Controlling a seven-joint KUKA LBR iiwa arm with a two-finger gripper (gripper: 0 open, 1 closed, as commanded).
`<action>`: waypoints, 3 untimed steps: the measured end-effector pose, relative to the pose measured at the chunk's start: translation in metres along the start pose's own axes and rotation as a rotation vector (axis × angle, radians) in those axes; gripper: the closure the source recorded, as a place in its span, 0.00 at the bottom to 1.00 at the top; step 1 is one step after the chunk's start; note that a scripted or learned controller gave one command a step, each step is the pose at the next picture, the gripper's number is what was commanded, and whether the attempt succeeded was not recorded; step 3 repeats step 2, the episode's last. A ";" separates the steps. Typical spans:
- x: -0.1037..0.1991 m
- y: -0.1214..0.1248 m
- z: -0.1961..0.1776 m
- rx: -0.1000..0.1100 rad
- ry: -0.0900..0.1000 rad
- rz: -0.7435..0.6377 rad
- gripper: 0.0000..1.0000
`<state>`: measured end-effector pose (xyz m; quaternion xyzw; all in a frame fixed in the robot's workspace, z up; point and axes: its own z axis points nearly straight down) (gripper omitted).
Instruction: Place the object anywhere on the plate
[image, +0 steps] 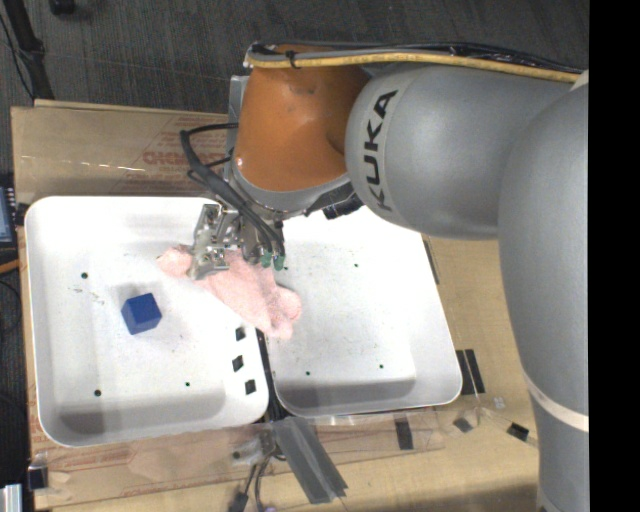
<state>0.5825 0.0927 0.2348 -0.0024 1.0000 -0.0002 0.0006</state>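
A small blue cube (141, 312) lies in the left bin (60, 260), left of centre. A pale pink, flat, irregular piece (258, 295) lies across the divide between the two bins, and one lobe of it pokes out to the left. I cannot tell if this piece is the plate. My gripper (213, 250) hangs over the pink piece's upper left part, close to or touching it, about 80 px up and right of the cube. The arm's wrist hides the pink piece's upper edge.
The right bin (380, 330) has bare white floor right of the pink piece. The grey arm and its orange band (290, 120) cover the back of both bins. Black clips (240, 362) sit on the left bin's right rim. Cardboard lies under the bins.
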 end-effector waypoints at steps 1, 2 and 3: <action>0.013 0.050 0.002 0.001 0.004 -0.002 1.00; 0.013 0.050 0.002 0.001 0.003 -0.002 0.00; 0.013 0.050 0.002 0.001 0.003 -0.002 0.00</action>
